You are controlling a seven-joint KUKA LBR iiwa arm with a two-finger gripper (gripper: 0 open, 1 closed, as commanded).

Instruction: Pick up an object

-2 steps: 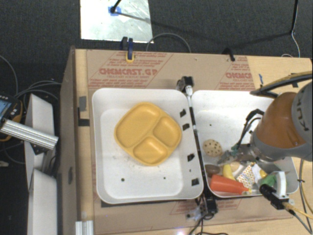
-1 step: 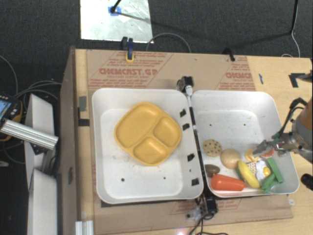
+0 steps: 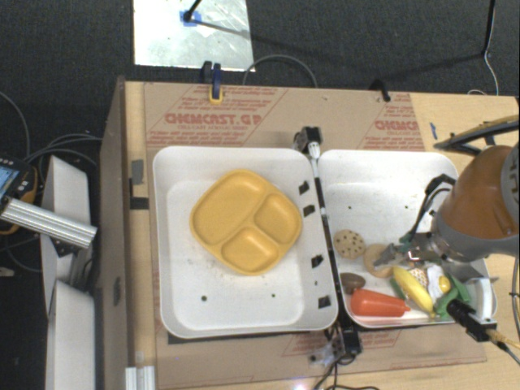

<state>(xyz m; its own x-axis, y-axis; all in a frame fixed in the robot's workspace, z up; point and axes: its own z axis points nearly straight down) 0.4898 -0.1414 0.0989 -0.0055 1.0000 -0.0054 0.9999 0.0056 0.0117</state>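
Camera view, read from the left: the left bin point(image 3: 175, 242) bears a yellow divided tray point(image 3: 245, 221) lying flat near its middle, well apart from any of the loose items. Across the divider, the right bin point(image 3: 382, 177) keeps its objects crowded into the near corner: a speckled cookie point(image 3: 348, 243), a pale round piece point(image 3: 377, 259) just beside it, a small brown lump point(image 3: 352, 282), an orange carrot point(image 3: 379, 303) along the near wall, a yellow corn cob point(image 3: 412, 288) and something green point(image 3: 448, 296) at the far right. The gripper point(image 3: 410, 253) hangs low over the pale piece and the corn; how its closing parts stand cannot be told, and nothing visibly sits in its hold. This looks like the approach step, before any grasp. Next it probably needs to settle on one item, descend squarely and close without nudging neighbours.
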